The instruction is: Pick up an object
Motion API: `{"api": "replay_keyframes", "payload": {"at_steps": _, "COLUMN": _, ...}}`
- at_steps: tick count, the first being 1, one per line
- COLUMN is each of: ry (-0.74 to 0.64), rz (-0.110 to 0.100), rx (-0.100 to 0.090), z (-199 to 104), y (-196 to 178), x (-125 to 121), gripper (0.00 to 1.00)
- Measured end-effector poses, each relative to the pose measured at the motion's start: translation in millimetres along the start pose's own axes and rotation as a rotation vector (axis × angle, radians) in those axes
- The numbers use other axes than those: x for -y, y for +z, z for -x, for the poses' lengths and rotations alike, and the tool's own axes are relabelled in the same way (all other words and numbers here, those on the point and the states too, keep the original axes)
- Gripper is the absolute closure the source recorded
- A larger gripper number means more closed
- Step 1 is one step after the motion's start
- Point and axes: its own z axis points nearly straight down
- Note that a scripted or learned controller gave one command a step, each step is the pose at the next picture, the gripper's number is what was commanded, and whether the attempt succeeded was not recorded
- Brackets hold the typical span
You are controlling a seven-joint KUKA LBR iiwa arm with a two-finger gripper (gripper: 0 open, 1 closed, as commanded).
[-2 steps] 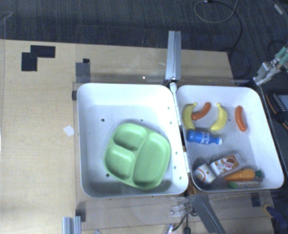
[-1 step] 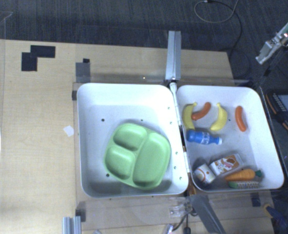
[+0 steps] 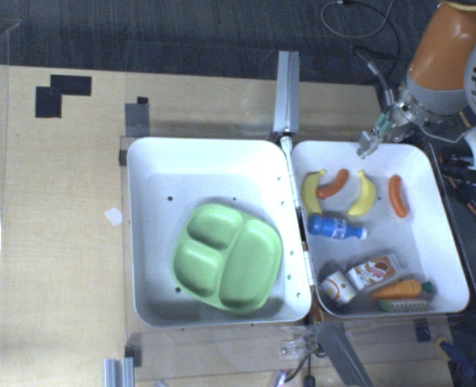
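Overhead, gripper [image 3: 370,145] above bin rim [image 3: 358,141]

2 smooth white plastic-looking bins [image 3: 145,240] sit on a matt pale wood-look bench [image 3: 52,240]. A glossy green plastic divided tray [image 3: 228,256], a blue plastic bottle [image 3: 334,228] and shiny toy bananas [image 3: 365,196].

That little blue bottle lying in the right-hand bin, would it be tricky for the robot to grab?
Probably somewhat. The blue bottle lies on its side, so its round body may roll if nudged. Its surface looks smooth, so the fingers might slip on it. It lies close to a yellow banana, leaving little room on that side. The gripper sits at the bin's far edge.
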Motion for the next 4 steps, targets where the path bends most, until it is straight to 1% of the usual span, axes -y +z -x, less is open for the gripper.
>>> {"api": "replay_keyframes", "payload": {"at_steps": 1, "ry": -0.038, "rz": 0.004, "rx": 0.002, "z": -44.9, "y": -105.8, "x": -0.3, "gripper": 1.00}}
{"api": "replay_keyframes", "payload": {"at_steps": 2, "ry": -0.183, "rz": 0.004, "rx": 0.003, "z": -40.6, "y": -198.8, "x": -16.5, "gripper": 1.00}}
{"api": "replay_keyframes", "payload": {"at_steps": 3, "ry": -0.005, "rz": 0.001, "rx": 0.000, "z": -71.7, "y": -182.3, "x": -3.8, "gripper": 1.00}}
{"api": "replay_keyframes", "payload": {"at_steps": 4, "ry": -0.207, "rz": 0.005, "rx": 0.004, "z": -55.4, "y": -232.2, "x": -29.6, "gripper": 1.00}}
